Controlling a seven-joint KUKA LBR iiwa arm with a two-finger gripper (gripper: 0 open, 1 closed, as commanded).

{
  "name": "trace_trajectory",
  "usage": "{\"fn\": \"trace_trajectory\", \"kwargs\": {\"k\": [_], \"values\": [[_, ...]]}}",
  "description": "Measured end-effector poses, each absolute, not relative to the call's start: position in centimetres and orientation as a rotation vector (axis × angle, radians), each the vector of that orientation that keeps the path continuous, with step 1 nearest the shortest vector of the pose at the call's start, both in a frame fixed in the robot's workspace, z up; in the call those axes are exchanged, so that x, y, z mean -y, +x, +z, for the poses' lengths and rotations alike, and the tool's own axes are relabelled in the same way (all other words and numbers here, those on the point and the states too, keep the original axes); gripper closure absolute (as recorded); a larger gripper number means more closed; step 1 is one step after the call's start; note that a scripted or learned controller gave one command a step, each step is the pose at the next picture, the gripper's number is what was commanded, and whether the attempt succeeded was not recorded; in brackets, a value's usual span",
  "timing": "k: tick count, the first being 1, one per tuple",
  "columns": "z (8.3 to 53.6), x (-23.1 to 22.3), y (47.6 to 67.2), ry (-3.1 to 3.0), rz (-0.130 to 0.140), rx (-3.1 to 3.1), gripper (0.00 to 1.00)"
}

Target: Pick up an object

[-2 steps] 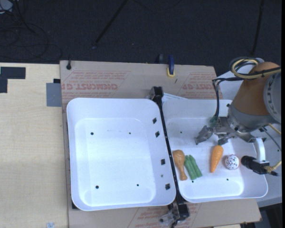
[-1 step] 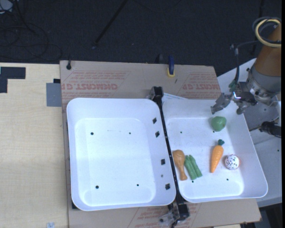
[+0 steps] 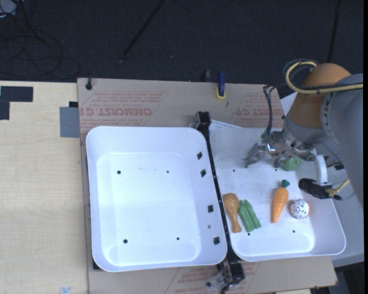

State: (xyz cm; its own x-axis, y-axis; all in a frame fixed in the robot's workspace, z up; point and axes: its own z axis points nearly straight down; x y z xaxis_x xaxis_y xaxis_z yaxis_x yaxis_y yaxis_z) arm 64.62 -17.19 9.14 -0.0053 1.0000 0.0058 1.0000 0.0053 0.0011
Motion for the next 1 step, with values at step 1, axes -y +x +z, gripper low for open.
{"fn": "trace_trajectory", "kwargs": {"k": [1], "values": [[8.7, 21.51, 53.47, -2.221, 0.008, 2.209, 0.0]]}}
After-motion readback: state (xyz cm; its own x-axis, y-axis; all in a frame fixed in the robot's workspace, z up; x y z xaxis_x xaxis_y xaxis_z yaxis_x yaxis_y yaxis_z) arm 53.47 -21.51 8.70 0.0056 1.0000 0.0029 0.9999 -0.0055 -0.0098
